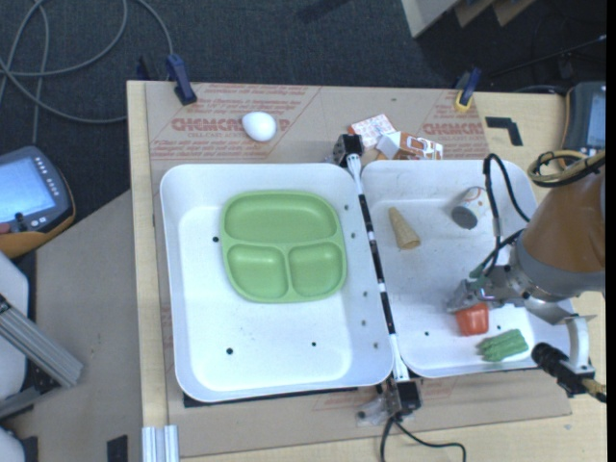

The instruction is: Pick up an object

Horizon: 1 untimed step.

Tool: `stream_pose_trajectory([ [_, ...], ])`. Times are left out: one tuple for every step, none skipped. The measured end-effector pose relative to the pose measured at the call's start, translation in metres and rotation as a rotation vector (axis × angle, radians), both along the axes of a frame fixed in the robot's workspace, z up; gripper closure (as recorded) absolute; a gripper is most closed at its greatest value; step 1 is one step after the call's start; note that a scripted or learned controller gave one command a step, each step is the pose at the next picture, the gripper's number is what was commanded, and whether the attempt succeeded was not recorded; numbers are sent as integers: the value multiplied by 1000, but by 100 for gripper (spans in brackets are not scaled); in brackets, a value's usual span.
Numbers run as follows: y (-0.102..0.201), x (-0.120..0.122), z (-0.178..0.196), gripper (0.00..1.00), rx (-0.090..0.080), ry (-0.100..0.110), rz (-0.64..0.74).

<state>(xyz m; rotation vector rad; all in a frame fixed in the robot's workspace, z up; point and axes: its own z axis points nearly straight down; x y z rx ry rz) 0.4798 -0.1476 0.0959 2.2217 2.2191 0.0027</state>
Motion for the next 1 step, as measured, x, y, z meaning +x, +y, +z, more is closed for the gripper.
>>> stream_pose_trajectory([
  [103,14,89,100,0,2,2],
])
